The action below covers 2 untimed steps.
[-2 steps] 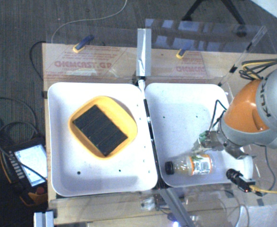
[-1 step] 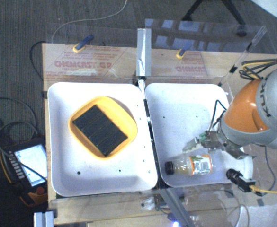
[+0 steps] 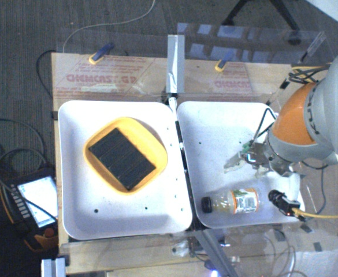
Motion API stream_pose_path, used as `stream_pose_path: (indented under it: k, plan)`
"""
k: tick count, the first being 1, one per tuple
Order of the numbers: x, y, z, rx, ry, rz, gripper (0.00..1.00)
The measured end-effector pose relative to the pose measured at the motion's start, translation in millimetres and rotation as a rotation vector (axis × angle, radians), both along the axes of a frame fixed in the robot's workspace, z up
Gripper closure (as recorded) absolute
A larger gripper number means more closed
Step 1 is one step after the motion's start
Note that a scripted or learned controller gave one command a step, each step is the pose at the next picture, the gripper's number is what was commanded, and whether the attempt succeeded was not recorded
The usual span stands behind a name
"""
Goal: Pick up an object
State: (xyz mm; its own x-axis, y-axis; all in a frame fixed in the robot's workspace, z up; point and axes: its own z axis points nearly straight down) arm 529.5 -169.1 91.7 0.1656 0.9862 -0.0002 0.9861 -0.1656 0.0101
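A clear plastic bottle (image 3: 232,202) with a black cap and a pale label lies on its side near the front edge of the right bin (image 3: 215,126). A yellow dish (image 3: 97,139) carrying a dark ribbed square pad (image 3: 122,158) rests in the left bin (image 3: 76,206). My gripper (image 3: 238,160) hangs over the right part of the right bin, a little above and behind the bottle, with nothing seen between its fingers. The grey arm with its orange band (image 3: 293,126) comes in from the right.
A clear upright divider (image 3: 174,68) stands at the back between the bins. Blue-and-yellow clamps (image 3: 101,53) sit on the bench's rear board. A tablet-like device (image 3: 36,198) and cables lie on the floor at left.
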Motion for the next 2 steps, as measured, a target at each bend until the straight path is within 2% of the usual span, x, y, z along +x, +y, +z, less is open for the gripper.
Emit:
stream_pose_path:
  k: [1, 2]
  plan:
    - [-32.5, -2.5, 0.6, -0.005, -0.009, 0.017, 0.0]
    - [-39.2, 3.7, 0.8, -0.013, -0.011, 0.181, 0.0]
